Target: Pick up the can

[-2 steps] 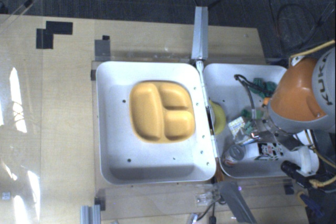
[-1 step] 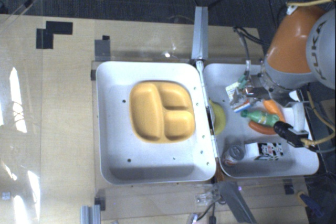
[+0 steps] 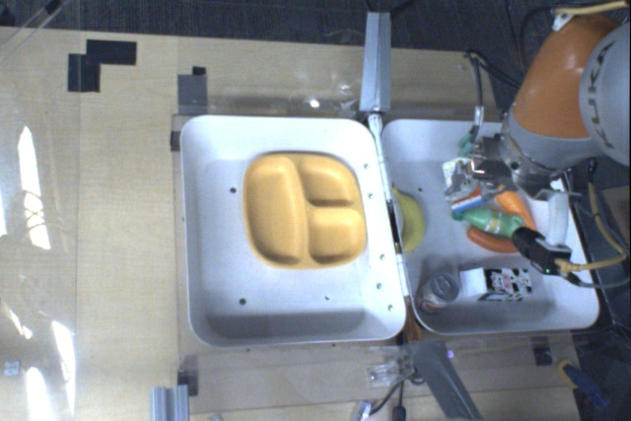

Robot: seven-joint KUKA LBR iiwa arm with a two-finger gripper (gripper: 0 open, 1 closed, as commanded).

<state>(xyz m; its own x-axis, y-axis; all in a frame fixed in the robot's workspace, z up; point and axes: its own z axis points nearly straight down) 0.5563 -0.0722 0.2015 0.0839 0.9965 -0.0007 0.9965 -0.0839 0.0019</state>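
The can (image 3: 441, 288) lies near the front left corner of the right bin (image 3: 424, 145), its grey round end facing the camera. My gripper (image 3: 469, 175) hangs over the middle of that bin, behind the can and well apart from it, just above a heap of orange and green items (image 3: 490, 220). The arm's orange band (image 3: 557, 79) rises behind it at the right.
A yellow divided tray (image 3: 304, 209) sits in the left bin (image 3: 212, 242). In the right bin a yellow-green object (image 3: 411, 220) leans on the left wall, and a small white and black box (image 3: 507, 282) lies right of the can. Cables hang at the right.
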